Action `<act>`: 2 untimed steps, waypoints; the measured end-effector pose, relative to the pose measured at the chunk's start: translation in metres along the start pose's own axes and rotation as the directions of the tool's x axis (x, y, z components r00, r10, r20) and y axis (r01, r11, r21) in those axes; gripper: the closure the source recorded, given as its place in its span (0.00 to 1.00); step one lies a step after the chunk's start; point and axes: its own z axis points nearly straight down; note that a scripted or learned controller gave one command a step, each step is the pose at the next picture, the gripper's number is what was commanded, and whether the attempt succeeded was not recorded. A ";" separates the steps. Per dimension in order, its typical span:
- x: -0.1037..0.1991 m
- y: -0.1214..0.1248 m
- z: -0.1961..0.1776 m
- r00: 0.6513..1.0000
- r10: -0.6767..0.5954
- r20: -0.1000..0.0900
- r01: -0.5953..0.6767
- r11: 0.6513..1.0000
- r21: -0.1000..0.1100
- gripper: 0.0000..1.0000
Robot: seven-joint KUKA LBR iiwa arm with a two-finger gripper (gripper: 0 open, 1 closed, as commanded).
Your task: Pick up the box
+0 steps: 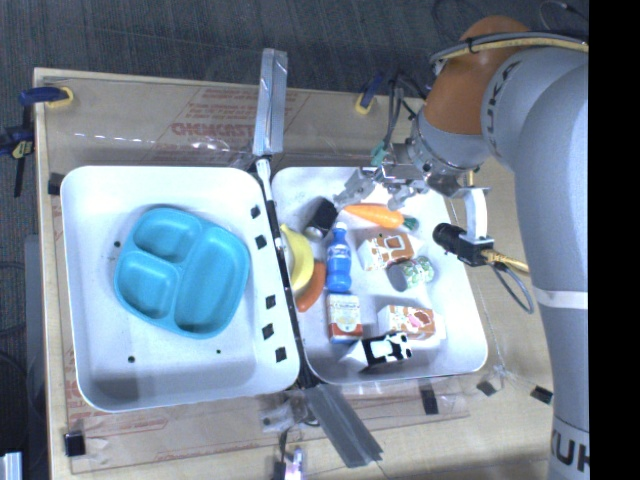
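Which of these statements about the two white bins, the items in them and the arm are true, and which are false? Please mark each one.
1. The blue plastic tray with compartments lies in the left white bin. True.
2. The orange carrot lies in the left bin. False: it lies in the right white bin, near its far edge.
3. The blue-and-white plastic bottle lies in the right bin, beside the yellow banana. True.
4. The pincer is over the blue tray. False: it is at the far edge of the right bin, just above the carrot.
5. The small red-and-white box lies below the bottle in the picture. True.
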 end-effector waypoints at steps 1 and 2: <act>0.032 -0.045 0.113 0.885 -0.466 0.002 0.466 0.885 -0.004 0.00; 0.029 -0.044 0.102 0.884 -0.467 0.006 0.467 0.884 -0.003 1.00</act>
